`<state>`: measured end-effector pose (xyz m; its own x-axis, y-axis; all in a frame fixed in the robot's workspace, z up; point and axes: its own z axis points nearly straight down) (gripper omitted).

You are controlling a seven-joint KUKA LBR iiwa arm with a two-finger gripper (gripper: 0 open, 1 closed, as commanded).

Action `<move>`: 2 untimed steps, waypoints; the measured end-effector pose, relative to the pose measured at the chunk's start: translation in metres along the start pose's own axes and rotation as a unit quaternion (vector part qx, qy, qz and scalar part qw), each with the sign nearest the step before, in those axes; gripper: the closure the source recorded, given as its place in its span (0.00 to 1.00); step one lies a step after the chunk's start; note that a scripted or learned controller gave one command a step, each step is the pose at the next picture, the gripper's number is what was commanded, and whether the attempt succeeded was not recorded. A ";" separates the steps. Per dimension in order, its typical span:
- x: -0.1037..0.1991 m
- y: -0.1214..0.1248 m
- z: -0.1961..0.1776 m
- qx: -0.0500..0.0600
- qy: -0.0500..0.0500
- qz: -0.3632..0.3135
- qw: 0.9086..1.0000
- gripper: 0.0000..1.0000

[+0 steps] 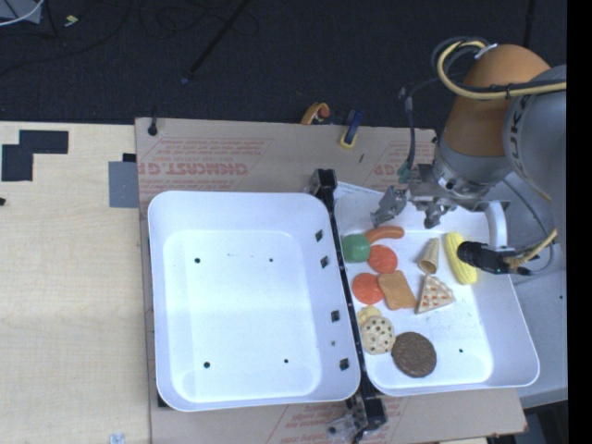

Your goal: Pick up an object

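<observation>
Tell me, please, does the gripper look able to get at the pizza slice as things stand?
Probably yes: the gripper, open, hangs over the right bin, and the pizza slice lies uncovered, though closely flanked by other food.

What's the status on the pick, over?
Gripper open above right bin's far end, holding nothing. Hot dog just below it. Toy food crowded close around.

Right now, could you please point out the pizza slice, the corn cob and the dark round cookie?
pizza slice (434, 295), camera view, middle of its topping face.
corn cob (458, 258), camera view, mid-length on its yellow side.
dark round cookie (413, 353), camera view, centre of its top.
</observation>
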<state>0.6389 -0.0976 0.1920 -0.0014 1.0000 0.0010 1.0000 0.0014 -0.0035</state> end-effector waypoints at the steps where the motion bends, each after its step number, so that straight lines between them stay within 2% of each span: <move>1: 0.006 -0.077 0.094 0.007 0.001 0.001 1.000 0.00; 2: 0.003 -0.072 0.079 0.001 0.001 0.004 1.000 1.00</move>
<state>0.5668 -0.0943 0.1137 0.0066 1.0000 0.0020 1.0000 -0.0065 -0.0063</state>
